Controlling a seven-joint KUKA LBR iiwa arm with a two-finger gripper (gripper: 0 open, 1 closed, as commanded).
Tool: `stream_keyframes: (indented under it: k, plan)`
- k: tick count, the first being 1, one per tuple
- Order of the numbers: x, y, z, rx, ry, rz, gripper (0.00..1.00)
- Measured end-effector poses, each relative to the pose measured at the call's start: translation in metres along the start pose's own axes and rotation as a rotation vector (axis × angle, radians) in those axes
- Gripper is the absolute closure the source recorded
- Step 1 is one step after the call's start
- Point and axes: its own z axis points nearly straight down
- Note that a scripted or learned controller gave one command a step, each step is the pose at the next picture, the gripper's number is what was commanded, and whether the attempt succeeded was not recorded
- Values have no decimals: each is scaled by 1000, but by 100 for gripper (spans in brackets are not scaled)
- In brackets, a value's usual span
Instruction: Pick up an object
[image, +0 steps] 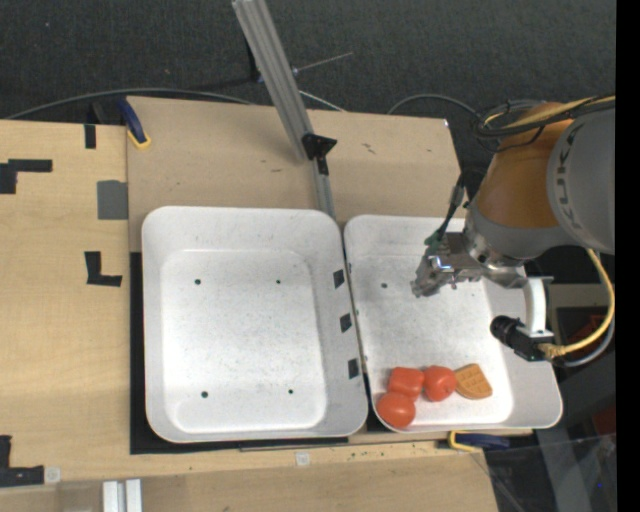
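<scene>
My gripper (432, 277) hung over the right bin (400, 250), approach step (jaw state: can't tell), needing descent twd. red pieces (412, 390).

Two bins sit side by side on the desk (230, 150), their inner rims touching. In the right bin (400, 250) three small rounded pieces (412, 390) cluster at the near edge, touching one another, and a fourth object (474, 381) lies just to their right — all four close against the front wall. The tool (432, 277) hangs over the middle of that bin, behind the cluster and well apart from it. The left bin (240, 320) lies beside it, toward the left.
</scene>
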Motion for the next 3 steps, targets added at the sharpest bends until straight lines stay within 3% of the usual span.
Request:
stream_keyframes:
  k: [1, 2, 3]
  plan:
    - [-4, -1, -62, -1, -1, 0, 100]
    - [-4, -1, -88, 2, 0, 0, 100]
    - [49, -19, -73, 7, 2, -4, 100]
